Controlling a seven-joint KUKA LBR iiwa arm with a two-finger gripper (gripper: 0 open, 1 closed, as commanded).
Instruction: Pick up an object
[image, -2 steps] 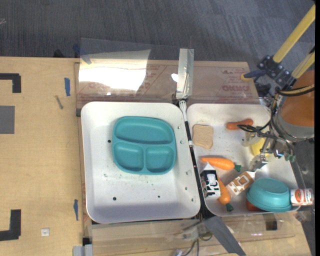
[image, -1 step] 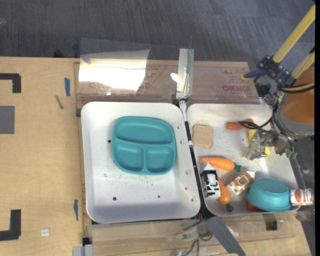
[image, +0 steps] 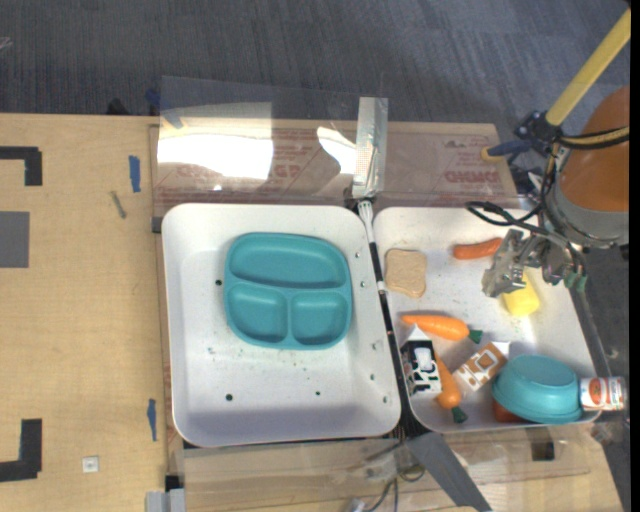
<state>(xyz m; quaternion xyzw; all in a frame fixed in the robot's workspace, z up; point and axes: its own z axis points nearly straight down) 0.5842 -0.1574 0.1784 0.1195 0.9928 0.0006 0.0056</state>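
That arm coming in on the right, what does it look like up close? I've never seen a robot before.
The arm is grey, rounded metal with a broad orange band above the wrist. Black cables loop beside it. At its end sits the gripper, a small cluster of grey and silvery metal parts with dark wiring. It is too small and cluttered here to make out finer markings.
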